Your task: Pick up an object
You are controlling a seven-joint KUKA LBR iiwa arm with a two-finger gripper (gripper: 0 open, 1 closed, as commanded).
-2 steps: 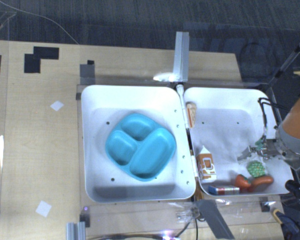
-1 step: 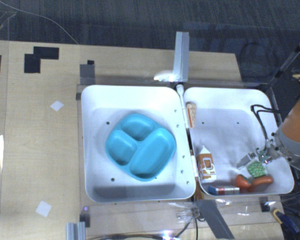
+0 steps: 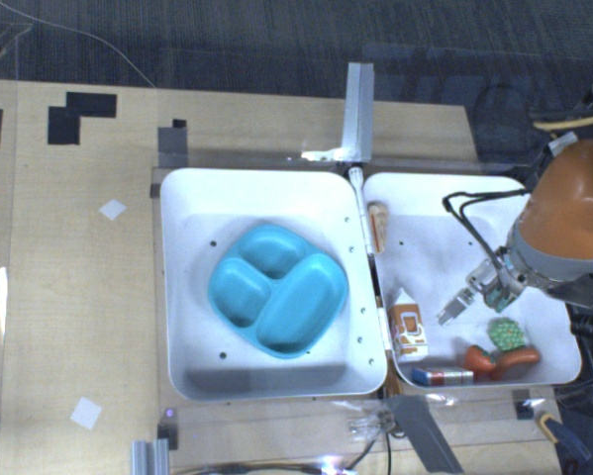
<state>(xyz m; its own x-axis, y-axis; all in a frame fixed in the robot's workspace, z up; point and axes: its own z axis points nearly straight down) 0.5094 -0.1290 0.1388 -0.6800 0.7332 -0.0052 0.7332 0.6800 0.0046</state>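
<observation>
In the right-hand shallow white bin (image 3: 415, 206), a small white carton with an orange printed label (image 3: 407, 329) lies near the bin's left wall, its long axis running roughly up and down the camera view. It appears the likeliest pick, being the object nearest the two-finger gripper (image 3: 452, 312) of the grey arm (image 3: 571, 211), which reaches in from the right with its orange band showing above the wrist. The gripper hangs over bare bin floor just to the right of the carton and slightly above it in the view, its fingers pointing down and left toward the carton. Nothing sits between the fingers; whether they stand spread or closed cannot be told from this slanted view.

Along the bin's near edge lie other candidates: a red, sausage-shaped item (image 3: 499, 359), a small green textured object (image 3: 507, 333) touching its upper side, and a slim red-and-blue tube (image 3: 443, 375) beside it to the left. A narrow tan-and-orange stick (image 3: 378, 227) rests against the bin's left wall farther up.

A short move leftward and down would seem to bring the gripper over the carton, closing across its narrow width.

The left-hand white bin (image 3: 192, 216) holds a light-blue three-compartment plastic dish (image 3: 276, 289).
</observation>
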